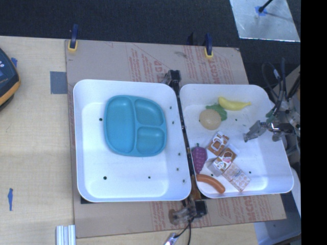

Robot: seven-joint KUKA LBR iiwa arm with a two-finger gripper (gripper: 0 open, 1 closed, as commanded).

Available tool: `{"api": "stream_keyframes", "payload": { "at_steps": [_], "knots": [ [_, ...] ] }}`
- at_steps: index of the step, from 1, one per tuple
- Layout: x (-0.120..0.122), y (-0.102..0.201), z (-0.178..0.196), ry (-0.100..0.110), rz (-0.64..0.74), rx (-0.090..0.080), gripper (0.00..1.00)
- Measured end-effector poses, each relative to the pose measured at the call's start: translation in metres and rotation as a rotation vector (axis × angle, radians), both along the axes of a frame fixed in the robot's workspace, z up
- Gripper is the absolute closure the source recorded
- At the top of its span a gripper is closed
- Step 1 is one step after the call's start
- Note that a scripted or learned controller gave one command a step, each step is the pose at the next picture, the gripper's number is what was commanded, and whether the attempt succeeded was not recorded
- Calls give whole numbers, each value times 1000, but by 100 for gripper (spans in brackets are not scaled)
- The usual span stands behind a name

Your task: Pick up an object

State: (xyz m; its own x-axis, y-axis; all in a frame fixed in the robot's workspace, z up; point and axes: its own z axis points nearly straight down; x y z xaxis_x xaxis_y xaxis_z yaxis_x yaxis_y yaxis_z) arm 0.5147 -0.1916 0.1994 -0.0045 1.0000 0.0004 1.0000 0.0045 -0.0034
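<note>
The right bin point(265, 175) holds several toy foods. A yellow banana point(234, 104) lies at its far side, next to a green piece point(215, 107) and a beige round item point(209, 119). Lower down are two small brown-and-white boxes point(218, 143) point(225, 162), purple grapes point(199, 157), an orange sausage point(210, 183) and a clear packet point(238, 178). My gripper point(253, 133) hangs over the bin's right part, reaching in from the right edge. It is right of the boxes and below the banana, apart from all of them.
The left bin point(92, 177) carries a blue divided plate point(135, 125). Clamps point(174, 77) point(187, 213) sit where the two bins meet. A dark device point(6, 75) lies at the bench's left edge. Cables point(276, 78) hang near the arm.
</note>
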Motion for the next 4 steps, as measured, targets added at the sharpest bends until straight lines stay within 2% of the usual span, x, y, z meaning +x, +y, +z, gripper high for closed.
{"api": "stream_keyframes", "payload": {
  "at_steps": [1, 2, 3, 4],
  "knots": [
    [46, 42, -91, -17, -1, -3, 0],
    [96, 83, -107, -1, 1, 0, 0],
    [96, 82, -97, 0, 2, 0, 100],
    [96, 82, -97, 1, 3, 0, 0]
  ]
}}
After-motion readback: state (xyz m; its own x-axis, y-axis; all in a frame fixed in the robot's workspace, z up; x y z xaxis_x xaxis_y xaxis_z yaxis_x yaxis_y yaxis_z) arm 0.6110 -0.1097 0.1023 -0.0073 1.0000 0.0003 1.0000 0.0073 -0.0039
